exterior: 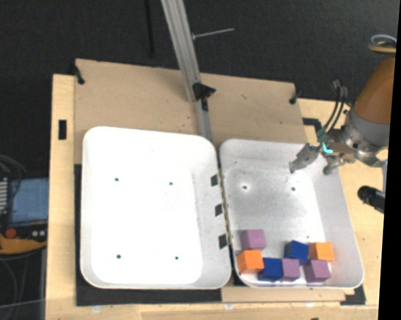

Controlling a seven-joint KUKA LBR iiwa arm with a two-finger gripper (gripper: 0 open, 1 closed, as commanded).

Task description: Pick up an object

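Note:
Several small cubes lie along the near edge of the right bin (pixel 273 195): a purple cube (pixel 253 239), an orange cube (pixel 251 261), a blue cube (pixel 272 269), a purple cube (pixel 291 268), a blue cube (pixel 296 251), an orange cube (pixel 323 250) and a purple cube (pixel 317 270). My gripper (pixel 315 162) hangs over the far right corner of that bin, well away from the cubes. Its two fingers are spread apart with nothing between them.
The left bin (pixel 149 207) sits beside the right one, joined by black clips at the seam. A slanted metal pole (pixel 184 49) rises from behind the bins. A blue box and cables (pixel 22 208) lie off the bench's left side.

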